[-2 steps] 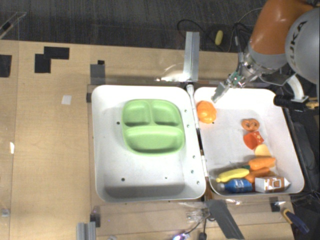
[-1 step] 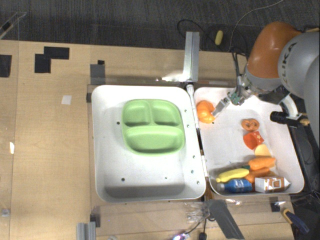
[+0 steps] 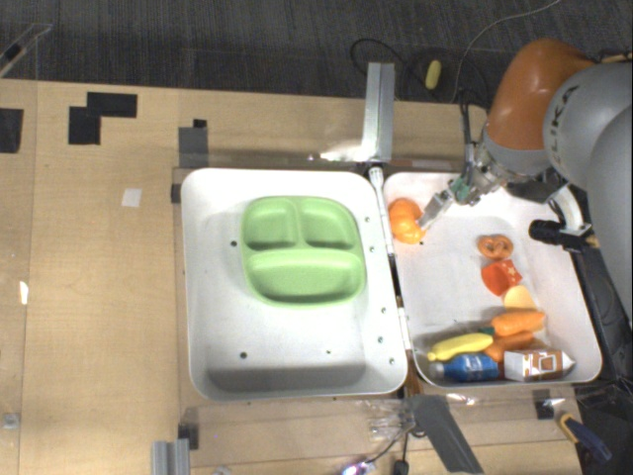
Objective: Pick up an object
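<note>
- A round, glossy orange fruit (image 3: 404, 219) is being touched by the hand (image 3: 427, 218) at the right bin's (image 3: 445, 295) far-left corner.
- Whether the hand is spread or pinching cannot be told.

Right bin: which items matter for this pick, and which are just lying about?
In play:
gripper
orange fruit, right beside the gripper tips

Lying about:
green tray, left bin
pretzel
red piece
carrot
banana
blue bottle
carton

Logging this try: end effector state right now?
End effector: in the right bin, tip beside the orange fruit; open, closed or holding cannot be told.
</note>
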Robot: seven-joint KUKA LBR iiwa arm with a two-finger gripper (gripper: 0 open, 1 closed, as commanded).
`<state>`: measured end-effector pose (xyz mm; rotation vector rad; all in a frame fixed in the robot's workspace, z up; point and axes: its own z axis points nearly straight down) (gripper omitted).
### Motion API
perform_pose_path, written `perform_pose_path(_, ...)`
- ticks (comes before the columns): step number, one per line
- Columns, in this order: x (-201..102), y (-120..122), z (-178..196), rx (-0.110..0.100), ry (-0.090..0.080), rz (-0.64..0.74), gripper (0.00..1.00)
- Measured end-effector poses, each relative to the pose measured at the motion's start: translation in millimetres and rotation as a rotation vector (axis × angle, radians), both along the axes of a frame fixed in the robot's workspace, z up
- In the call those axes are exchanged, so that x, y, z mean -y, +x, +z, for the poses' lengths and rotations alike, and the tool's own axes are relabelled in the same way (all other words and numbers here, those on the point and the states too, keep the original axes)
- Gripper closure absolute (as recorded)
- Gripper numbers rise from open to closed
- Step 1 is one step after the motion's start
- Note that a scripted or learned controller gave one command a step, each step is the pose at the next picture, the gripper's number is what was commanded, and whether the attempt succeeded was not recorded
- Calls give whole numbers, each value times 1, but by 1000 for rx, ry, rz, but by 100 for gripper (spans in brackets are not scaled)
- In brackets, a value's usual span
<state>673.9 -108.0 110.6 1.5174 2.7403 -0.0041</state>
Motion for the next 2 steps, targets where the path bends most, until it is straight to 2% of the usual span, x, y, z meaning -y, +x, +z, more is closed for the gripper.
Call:
perform_pose_path(1,3,1,-1,11,-2,-136,0)
perform_pose_path(2,-37,-38,77,4,7,-70,0)
